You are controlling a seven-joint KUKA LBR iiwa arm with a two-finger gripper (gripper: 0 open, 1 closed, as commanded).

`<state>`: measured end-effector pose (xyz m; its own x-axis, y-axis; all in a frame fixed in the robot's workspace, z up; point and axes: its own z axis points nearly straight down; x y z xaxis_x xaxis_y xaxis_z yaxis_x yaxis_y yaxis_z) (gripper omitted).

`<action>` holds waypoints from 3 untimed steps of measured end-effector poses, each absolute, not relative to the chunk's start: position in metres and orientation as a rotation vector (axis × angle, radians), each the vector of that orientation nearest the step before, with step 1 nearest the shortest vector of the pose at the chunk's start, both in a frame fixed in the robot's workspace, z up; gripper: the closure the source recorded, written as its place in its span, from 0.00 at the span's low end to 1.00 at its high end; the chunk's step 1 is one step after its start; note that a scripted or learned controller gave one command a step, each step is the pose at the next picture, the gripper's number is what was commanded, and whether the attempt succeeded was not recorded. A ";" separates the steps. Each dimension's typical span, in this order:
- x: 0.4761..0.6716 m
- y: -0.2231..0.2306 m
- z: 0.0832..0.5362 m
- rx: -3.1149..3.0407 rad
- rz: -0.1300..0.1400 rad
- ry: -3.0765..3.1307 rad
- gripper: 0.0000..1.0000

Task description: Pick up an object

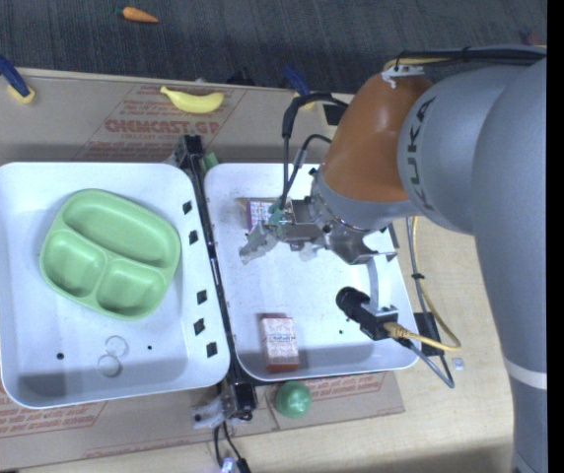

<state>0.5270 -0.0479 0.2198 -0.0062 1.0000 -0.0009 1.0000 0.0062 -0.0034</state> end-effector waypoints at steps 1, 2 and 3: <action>0.594 -0.090 0.301 -2.217 -0.001 -2.230 0.00; 0.636 -0.154 0.221 -2.216 0.005 -2.224 0.00; 0.608 -0.158 0.091 -2.212 0.004 -2.225 0.00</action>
